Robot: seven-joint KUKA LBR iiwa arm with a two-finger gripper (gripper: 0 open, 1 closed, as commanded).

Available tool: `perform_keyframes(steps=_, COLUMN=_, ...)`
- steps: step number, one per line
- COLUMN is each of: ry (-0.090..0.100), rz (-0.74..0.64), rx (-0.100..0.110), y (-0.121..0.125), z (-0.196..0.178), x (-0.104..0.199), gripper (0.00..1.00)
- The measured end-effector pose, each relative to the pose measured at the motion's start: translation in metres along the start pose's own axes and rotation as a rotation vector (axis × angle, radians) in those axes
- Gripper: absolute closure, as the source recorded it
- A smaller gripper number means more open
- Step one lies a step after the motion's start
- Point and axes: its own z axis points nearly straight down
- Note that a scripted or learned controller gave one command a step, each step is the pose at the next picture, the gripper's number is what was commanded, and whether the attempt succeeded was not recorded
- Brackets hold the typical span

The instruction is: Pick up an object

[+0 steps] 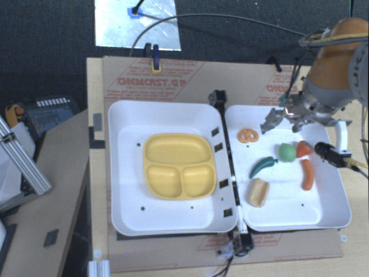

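The right white bin (pixel 328 212) holds several toy foods. An orange pretzel (pixel 248 135) lies at its back left, with a dark green pepper (pixel 263 165) and a tan bread roll (pixel 258 192) nearer the front. A green ball (pixel 287 152) touches a red-orange piece (pixel 304 149), and an orange sausage (pixel 308 174) lies just in front of them. My gripper (pixel 284 122) hangs over the back of this bin, above and just behind the green ball. Its fingers are spread open with nothing between them.
The left white bin (pixel 124 154) holds a yellow divided tray (pixel 177 165). A black divider (pixel 226 154) runs between the bins. Grey equipment and a metal rail (pixel 23 160) sit off the bench at the left.
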Motion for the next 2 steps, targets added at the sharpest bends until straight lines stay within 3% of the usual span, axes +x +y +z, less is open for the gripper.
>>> perform_keyframes(steps=2, ry=0.0, rz=0.0, rx=0.0, y=0.01, z=0.111, x=-0.009, gripper=0.0)
